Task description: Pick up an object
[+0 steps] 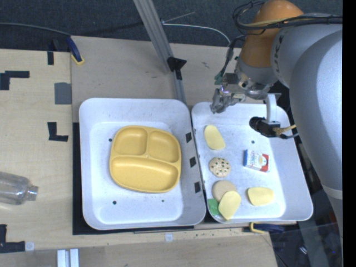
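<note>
Nearest the camera, at the front of the right bin (295,204), three pale pieces sit close together: a yellow-green slice (229,204) lying over a green scrap (213,207) and touching a tan round piece (223,189) just behind it, with a yellow wedge (260,196) apart to their right. Behind these lies one speckled cookie (219,167), and to its right one small box (256,160) printed in white, blue and red. Further back is one more yellow oval piece (214,137), near the bin's left wall. That makes seven loose items in the right bin, four of them yellowish.

The left bin (94,149) carries a single yellow divided plate (146,158) with three compartments, lying flat near the bin's middle.

On the counter (33,149) at the left edge lies one clear plastic bottle (15,188) on its side, outside both bins.

At the far corner of the right bin the gripper (221,102) hangs below the grey arm's orange band (261,38), just above the bin's back rim and behind the yellow oval piece. Its fingers are small and dark against the clutter; whether they are apart or together cannot be told, and nothing is seen between them. A metal post (156,32) slants up behind the bins.
</note>
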Motion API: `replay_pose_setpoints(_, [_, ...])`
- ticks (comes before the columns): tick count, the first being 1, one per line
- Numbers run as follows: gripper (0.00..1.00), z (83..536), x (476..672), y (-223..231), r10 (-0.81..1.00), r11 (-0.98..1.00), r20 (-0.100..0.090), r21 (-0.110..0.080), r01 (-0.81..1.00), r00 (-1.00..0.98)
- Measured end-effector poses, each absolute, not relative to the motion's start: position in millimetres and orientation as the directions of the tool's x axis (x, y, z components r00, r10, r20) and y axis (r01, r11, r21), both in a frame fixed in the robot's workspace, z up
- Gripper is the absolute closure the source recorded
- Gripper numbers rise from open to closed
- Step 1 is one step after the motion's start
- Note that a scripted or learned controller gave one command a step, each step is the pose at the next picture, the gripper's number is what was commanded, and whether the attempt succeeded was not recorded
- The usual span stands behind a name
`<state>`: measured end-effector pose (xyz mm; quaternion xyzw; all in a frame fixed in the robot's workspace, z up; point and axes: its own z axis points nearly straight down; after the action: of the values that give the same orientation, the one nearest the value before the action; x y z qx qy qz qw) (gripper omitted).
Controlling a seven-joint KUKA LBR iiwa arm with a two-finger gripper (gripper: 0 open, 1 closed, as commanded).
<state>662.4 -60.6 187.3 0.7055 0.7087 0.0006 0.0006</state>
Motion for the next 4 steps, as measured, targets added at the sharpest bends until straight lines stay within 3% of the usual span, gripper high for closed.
replay_pose_setpoints(1, [1.0, 188.3, 642.5, 8.2, 1.0, 0.007, 0.001, -0.002, 1.0, -0.007])
replay_pose_setpoints(3, [1.0, 188.3, 621.5, 33.4, 1.0, 0.001, -0.002, -0.003, 1.0, -0.001])
replay_pose_setpoints(4, [1.0, 188.3, 626.7, 43.6, 1.0, 0.001, -0.001, -0.001, 1.0, -0.001])
